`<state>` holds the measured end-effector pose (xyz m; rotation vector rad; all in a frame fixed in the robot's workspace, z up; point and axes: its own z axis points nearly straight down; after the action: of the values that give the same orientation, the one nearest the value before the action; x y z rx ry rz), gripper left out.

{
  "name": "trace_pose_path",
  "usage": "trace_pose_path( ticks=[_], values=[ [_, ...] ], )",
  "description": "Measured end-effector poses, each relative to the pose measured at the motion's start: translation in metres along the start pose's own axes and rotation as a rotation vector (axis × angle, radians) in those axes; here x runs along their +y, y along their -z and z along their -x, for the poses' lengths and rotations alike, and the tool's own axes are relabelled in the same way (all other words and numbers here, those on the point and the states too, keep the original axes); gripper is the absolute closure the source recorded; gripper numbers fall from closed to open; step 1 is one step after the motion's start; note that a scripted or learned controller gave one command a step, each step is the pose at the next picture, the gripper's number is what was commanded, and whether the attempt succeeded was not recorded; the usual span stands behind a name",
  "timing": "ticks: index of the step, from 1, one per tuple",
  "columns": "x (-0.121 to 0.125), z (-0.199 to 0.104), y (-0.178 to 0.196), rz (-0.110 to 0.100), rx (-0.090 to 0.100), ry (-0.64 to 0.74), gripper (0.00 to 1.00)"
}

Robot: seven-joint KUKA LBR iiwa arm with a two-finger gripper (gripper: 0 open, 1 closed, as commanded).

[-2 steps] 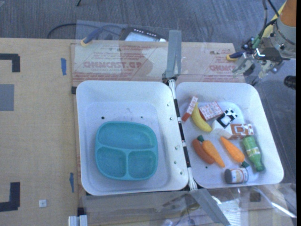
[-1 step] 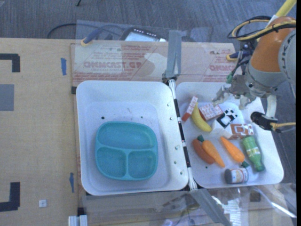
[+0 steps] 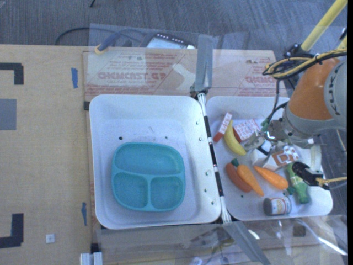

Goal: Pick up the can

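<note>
The can (image 3: 277,205) is small and silver with a pale label. It lies on its side near the front edge of the right bin (image 3: 320,206). My gripper (image 3: 262,142) hangs low over the middle of that bin, beside a banana (image 3: 234,142) and a red and white box (image 3: 246,130). It is well behind the can and apart from it. The grey arm with its orange band (image 3: 311,98) comes in from the right and hides the bin's back right part.
Two carrots (image 3: 249,179) (image 3: 271,177), a green bottle (image 3: 298,187), a small carton (image 3: 283,158) and a red packet (image 3: 224,125) crowd the right bin around the can. The left bin (image 3: 105,115) holds a teal divided plate (image 3: 148,176).
</note>
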<state>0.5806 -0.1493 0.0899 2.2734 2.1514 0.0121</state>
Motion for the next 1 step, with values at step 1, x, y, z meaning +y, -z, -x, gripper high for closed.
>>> trace_pose_path(
  ticks=[1],
  values=[
    [0.0564, 0.0099, -0.0054, -0.041, 0.005, 0.022, 0.00]
  ],
)
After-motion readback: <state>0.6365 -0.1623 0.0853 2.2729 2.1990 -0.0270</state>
